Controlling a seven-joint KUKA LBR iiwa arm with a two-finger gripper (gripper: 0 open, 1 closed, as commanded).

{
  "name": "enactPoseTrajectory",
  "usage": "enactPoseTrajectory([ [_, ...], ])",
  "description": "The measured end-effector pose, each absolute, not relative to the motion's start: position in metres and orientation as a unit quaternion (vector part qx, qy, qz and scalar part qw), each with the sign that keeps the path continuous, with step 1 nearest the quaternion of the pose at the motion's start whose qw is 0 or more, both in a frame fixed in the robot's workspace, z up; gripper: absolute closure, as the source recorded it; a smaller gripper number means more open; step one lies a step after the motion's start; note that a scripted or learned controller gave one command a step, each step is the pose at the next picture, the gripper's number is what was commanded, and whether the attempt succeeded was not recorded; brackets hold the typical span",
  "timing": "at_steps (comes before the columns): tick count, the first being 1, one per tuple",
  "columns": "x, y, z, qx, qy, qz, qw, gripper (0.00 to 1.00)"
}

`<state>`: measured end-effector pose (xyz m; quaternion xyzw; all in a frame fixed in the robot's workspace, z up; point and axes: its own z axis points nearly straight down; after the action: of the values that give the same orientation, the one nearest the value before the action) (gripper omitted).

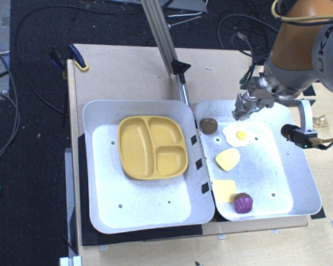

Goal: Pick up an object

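The right bin (288, 170) holds several toy foods: a brown round piece (208, 126) at its far left corner, a fried egg (239, 136), a pale yellow wedge (227, 159), a yellow square slice (223, 190) and a purple piece (243, 203) at the near edge. My gripper (241, 112) hangs over the bin's far edge, just above and behind the fried egg, with nothing seen in it.
The left bin (100, 165) bears a yellow divided plate (152, 147). A slanted metal pole (161, 32) rises behind the bins. A black fitting (297, 134) sits at the right bin's right rim. Cables lie on the dark floor around the bench.
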<state>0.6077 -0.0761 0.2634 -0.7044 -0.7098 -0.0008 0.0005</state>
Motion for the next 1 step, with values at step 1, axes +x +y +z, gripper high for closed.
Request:
enactPoseTrajectory([
  [1, 0.5996, -0.0189, 0.2451, -0.704, -0.710, 0.0004, 0.001, 1.00],
])
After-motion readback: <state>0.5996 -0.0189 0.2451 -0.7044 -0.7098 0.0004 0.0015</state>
